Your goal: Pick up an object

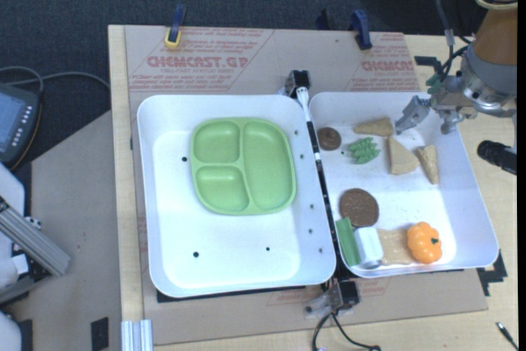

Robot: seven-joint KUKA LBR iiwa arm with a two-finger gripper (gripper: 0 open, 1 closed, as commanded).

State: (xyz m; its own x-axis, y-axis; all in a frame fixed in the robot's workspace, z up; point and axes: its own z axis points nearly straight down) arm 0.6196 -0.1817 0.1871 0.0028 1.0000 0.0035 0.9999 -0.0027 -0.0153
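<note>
The board [246, 53] under my two bins carries red print, "CHEMCAST GP", once above the left bin [164, 201] and again, partly cut off, above the right bin [477, 210]; two clamps, one yellow [173, 33] and one blue [359, 29], pin its far edge. The left bin holds one green plate [243, 165] with three compartments. The right bin holds the pickable things: two brown discs, a small one [329, 138] at the far left and a larger one [359, 206] nearer, one green sprig [362, 149], three tan wedges [403, 156] clustered at the far side, one orange pumpkin [424, 242], and a green-and-white block [359, 245] at the near edge. My gripper [429, 117] hangs over the far right of that bin, fingers spread apart with nothing between them, just above the wedges.
</note>
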